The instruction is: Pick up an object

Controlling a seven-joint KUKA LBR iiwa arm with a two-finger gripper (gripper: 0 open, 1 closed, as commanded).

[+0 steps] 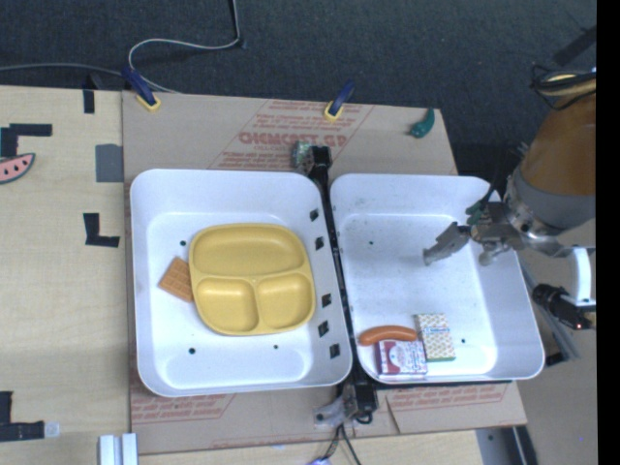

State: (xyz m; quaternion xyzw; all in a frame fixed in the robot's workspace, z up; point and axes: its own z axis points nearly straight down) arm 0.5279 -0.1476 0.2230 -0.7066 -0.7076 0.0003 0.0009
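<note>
- A cardboard sheet [291, 134] lies under both bins, held at its far edge by two yellow-and-blue clamps [145, 93].
- The left bin [155, 289] holds a yellow divided plate [252, 277] with three compartments, lying flat near the bin's middle.
- A tan waffle-textured piece [176, 279] sticks out from beneath the plate's left edge, touching it.
- The right bin [504, 356] sits just beside the left one, their rims meeting along a black seam.
- In the right bin's near part, an orange-red sausage-shaped item [387, 335] lies along the front wall.
- Just right of and below it lies a red-and-white packet [400, 358], touching a small checked card or packet [436, 337] on its right.
- The gripper [463, 242] hangs over the right bin's middle-right area, well apart from the three items near the front; its two grey fingers [441, 246] look spread apart with nothing between them.
- The arm's orange band [567, 153] shows at the right.
</note>
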